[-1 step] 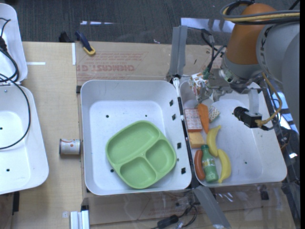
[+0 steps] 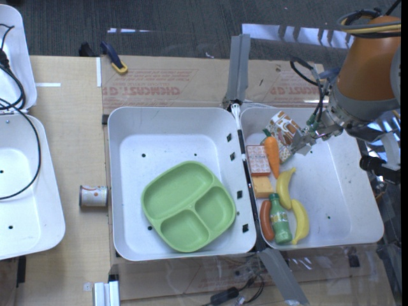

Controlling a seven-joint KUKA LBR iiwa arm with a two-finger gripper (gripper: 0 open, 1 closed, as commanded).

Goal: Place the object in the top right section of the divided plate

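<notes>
A green divided plate [image 2: 188, 206] with three sections lies tilted in the left bin [image 2: 127, 139]. Toy food is piled along the left side of the right bin [image 2: 344, 196]: an orange carrot [image 2: 273, 155], a yellow banana [image 2: 290, 196], a green bottle [image 2: 279, 218], a red sausage [image 2: 266, 220], a pink wafer block [image 2: 257, 160], an orange cheese block [image 2: 262, 185] and a patterned snack packet [image 2: 284, 127]. My gripper [image 2: 302, 143] hangs low in the right bin's back part, just right of the packet and the carrot. Nothing is visibly held.
A small tin [image 2: 94, 196] lies on the bench left of the left bin. A blue and yellow tool [image 2: 113, 57] rests on the cardboard at the back. White tubs with black cable [image 2: 19, 139] stand at far left.
</notes>
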